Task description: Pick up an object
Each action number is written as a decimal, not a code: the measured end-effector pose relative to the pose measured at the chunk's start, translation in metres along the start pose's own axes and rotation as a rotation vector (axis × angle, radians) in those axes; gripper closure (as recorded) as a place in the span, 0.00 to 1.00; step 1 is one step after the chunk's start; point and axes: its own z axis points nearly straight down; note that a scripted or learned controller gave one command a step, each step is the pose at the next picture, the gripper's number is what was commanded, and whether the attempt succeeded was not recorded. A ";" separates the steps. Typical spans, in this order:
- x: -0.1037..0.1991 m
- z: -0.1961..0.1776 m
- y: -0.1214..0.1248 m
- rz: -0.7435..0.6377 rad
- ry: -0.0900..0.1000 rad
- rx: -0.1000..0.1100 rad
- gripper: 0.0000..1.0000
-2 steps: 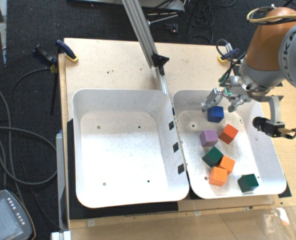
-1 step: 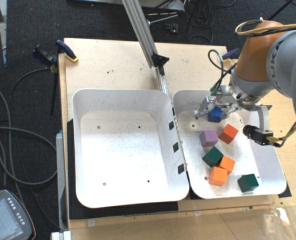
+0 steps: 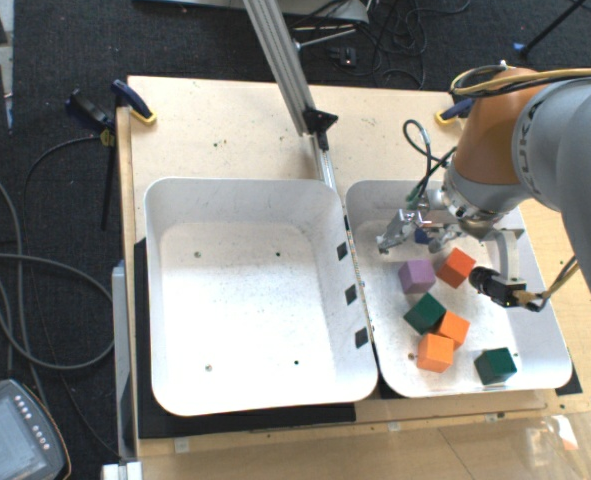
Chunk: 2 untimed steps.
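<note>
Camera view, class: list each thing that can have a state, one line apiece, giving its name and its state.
Purple block: resting in the right bin, free of any grip.
Upper orange block: lying tilted in the right bin.
Green block: lying beside two lower orange blocks.
Dark green block: lying apart near the front rim.
Left bin: sitting level on the bench.
End effector: hovering above the purple block.
</note>
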 end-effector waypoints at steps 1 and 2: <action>0.001 0.036 -0.001 0.000 0.000 -0.001 0.00; 0.000 0.023 0.000 0.001 0.000 -0.005 1.00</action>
